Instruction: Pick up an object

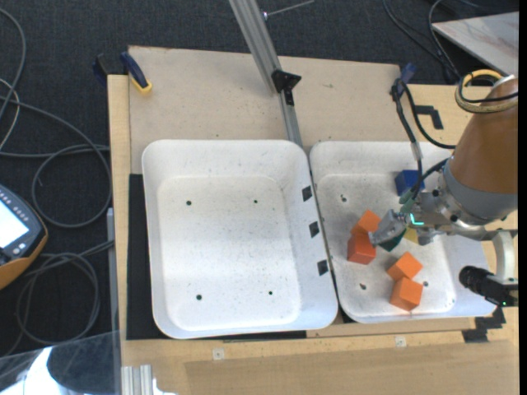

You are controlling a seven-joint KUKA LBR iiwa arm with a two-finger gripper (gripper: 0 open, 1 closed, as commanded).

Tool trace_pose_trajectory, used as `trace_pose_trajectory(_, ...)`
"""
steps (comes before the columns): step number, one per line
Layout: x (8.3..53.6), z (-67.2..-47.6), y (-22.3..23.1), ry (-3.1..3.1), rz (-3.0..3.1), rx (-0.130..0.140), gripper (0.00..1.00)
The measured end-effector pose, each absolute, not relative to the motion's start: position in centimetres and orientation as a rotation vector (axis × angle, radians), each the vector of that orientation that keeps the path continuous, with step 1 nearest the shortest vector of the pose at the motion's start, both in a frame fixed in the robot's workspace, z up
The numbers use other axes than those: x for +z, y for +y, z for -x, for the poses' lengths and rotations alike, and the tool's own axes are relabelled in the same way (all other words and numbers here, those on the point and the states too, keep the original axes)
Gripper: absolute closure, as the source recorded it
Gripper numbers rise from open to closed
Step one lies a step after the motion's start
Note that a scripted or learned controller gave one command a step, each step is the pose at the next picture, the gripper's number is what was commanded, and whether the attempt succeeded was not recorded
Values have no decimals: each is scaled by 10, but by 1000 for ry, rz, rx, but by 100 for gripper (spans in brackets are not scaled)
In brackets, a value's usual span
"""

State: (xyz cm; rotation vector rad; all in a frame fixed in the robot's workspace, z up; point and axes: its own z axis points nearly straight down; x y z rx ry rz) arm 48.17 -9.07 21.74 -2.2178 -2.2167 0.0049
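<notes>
Right bin [346,303]: orange blocks, one pair [363,237] left of centre, two more [406,280] near the front edge; a blue piece [407,180] towards the back. Gripper [390,233] low in this bin, just beside the left pair; grip state cannot be told. Left bin [165,245]: white, speckled.

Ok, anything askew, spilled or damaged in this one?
Nothing stands out. The orange blocks and small blue block all lie inside the right white bin, none spilled onto the bench. The gripper sits low beside the blocks.
</notes>
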Motion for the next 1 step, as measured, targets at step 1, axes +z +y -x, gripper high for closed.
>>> trace_pose_trajectory(1,219,-482,-90,-2220,2220,0,0)
